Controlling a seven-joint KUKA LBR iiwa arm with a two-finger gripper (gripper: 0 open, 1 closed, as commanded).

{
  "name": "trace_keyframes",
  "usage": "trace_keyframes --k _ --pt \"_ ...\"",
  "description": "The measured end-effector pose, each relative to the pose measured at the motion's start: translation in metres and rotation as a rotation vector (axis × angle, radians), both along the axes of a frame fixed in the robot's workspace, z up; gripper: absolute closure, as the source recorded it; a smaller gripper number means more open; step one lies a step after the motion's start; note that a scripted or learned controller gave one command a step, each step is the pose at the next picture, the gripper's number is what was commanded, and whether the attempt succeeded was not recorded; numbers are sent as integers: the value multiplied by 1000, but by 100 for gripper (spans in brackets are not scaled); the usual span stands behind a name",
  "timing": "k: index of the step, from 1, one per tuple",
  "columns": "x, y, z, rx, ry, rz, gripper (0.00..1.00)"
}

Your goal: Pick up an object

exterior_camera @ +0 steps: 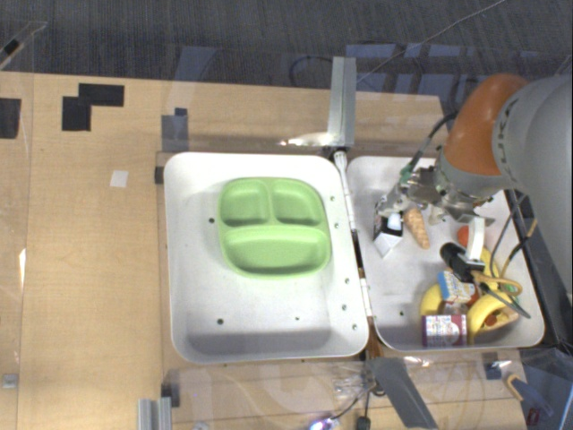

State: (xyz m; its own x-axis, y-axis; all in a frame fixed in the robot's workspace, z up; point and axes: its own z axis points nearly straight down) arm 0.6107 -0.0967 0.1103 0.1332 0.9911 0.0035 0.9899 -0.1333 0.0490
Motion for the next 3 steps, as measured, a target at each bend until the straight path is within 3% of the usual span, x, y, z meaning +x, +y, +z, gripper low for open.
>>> trace_keyframes --k 1,2,3 --pt "-7 6 1 -11 -15 51 0" --pt "-7 6 1 -11 -15 51 0" --pt "-5 9 14 -7 -20 55 100"
